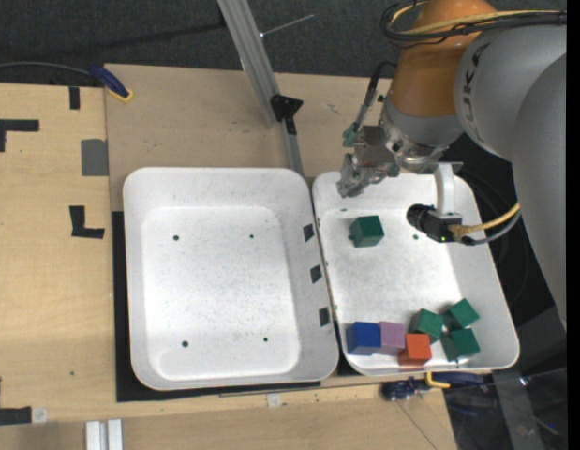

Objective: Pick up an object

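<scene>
The arm reaches in from the right and hangs its gripper (353,187) over the far end of the right bin (477,209); from where I stand the tips are a dark blur against the white, and I cannot tell whether they are parted or pressed together; nothing shows between them, so I would not call anything held.

The nearest thing to take is the lone green block (366,230), lying on the bin floor just nearer than the gripper and apart from everything else; the other blocks crowd the near end: a blue block (364,336), a lilac block (393,335), an orange block (418,348) and three more green blocks (445,328) packed touching one another.

To do this well, I'd say, the tool should centre over the lone block and square its jaws to two opposite faces, since the block sits slightly turned; then drop straight and close low on the sides.

Room is kind here; bare floor lies all round that block; the ridge shared with the left bin (140,251) is near on one side, and a black fitting (430,220) with its cable stands on the other, so the jaws are best kept off both.
</scene>
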### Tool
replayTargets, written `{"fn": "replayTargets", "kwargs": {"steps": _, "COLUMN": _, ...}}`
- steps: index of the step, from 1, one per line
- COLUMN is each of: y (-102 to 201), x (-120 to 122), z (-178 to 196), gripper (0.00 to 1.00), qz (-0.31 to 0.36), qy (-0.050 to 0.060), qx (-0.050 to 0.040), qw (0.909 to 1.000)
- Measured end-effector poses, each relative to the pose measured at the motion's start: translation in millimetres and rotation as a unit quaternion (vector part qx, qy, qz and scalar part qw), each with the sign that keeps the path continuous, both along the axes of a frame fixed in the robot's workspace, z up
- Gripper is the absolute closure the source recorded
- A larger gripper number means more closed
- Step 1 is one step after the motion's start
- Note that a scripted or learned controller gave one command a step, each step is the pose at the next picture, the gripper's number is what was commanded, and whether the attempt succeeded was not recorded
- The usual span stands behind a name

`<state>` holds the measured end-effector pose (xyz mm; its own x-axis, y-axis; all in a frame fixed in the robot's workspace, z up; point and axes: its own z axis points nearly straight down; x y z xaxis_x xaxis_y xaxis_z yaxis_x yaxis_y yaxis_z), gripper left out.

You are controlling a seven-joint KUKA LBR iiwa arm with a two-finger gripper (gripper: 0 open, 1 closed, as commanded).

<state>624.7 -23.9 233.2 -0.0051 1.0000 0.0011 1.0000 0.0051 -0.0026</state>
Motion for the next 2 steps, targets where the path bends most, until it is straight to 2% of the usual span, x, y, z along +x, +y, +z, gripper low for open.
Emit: {"fn": "replayTargets", "kwargs": {"steps": 2, "y": 113, "x": -23, "z": 10, "gripper": 1.0, "qz": 0.001, "qy": 0.0, "qx": 0.0004, "qw": 1.0}}
